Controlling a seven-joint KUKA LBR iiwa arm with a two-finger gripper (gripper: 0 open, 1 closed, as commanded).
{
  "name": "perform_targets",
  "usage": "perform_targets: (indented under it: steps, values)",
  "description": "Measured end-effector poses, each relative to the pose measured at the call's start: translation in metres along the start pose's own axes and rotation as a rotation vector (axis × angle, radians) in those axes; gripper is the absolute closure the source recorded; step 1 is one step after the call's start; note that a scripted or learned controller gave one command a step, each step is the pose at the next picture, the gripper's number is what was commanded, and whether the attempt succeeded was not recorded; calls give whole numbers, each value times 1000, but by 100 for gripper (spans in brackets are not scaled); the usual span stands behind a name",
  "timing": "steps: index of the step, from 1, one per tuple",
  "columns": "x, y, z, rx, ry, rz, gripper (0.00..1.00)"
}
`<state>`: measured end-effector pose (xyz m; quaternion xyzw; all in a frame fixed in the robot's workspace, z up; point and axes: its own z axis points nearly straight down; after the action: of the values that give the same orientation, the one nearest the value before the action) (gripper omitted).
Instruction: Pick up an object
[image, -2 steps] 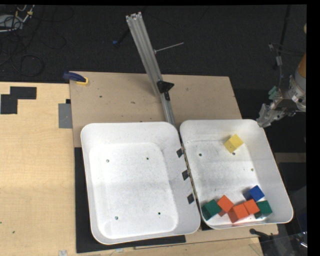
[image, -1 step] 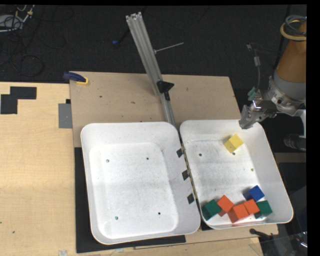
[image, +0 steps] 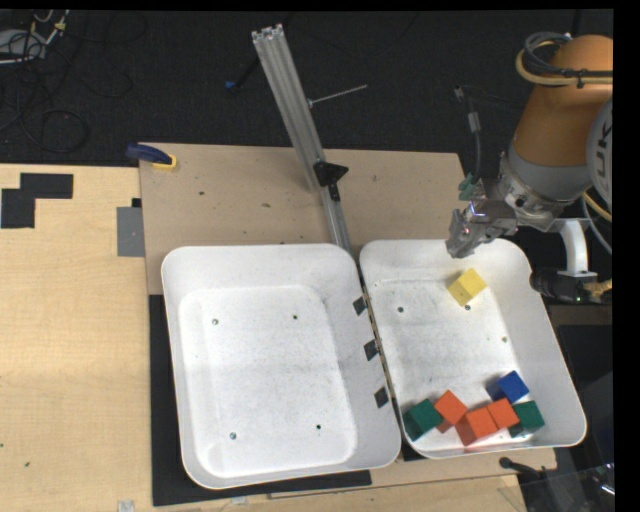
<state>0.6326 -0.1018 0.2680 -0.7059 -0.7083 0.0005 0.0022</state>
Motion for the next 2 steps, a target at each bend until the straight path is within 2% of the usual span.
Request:
perform_targets:
  steps: [1, 2]
  values:
    - [46, 6, 1, -1, 0, 0, 100]
    - [92, 8, 17, 2, 0, 0, 100]
